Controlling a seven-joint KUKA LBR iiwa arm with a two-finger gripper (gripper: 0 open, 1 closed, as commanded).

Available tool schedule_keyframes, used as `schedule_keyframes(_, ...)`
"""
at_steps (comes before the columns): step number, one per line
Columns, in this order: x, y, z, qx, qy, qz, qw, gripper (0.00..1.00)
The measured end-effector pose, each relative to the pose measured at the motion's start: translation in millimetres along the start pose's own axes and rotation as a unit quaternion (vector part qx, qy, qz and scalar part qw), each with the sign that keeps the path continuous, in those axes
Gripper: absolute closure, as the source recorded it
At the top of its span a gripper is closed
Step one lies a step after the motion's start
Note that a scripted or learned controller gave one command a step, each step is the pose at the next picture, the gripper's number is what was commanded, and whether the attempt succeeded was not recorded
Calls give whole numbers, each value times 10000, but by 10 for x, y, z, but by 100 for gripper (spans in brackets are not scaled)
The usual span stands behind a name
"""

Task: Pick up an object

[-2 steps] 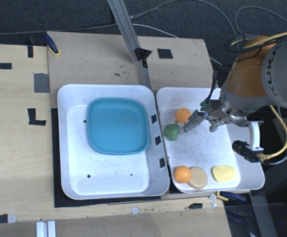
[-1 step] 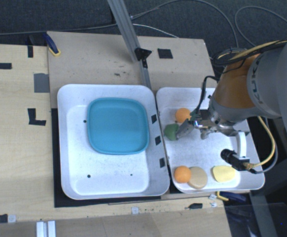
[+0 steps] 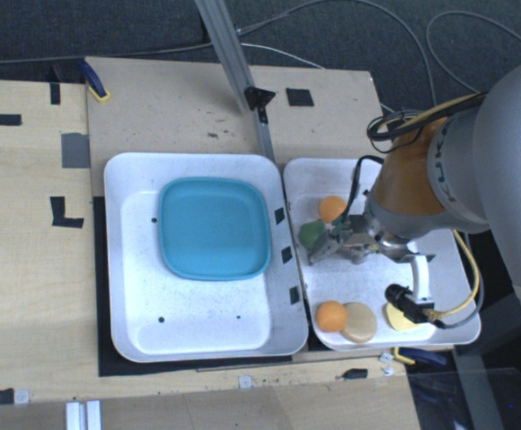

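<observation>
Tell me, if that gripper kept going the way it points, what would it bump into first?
Probably the green object: the gripper points toward the view's left, right at it, inside the right bin. Height is hard to judge from above.

A plain turquoise plate (image 3: 214, 228) lies in the white left bin (image 3: 126, 240), while the white right bin (image 3: 307, 182) holds two orange balls (image 3: 332, 209) (image 3: 331, 316), a dark green piece (image 3: 311, 235), a beige disc (image 3: 361, 322) and a yellow piece (image 3: 397, 320), all on a tan counter (image 3: 28, 285).
</observation>
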State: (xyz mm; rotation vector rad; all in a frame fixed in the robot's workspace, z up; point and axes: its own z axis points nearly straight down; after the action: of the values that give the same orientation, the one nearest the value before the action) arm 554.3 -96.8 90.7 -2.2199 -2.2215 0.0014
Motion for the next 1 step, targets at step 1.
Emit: schedule_keyframes(1,-4,3,-113,-8,-3,2,10000,100)
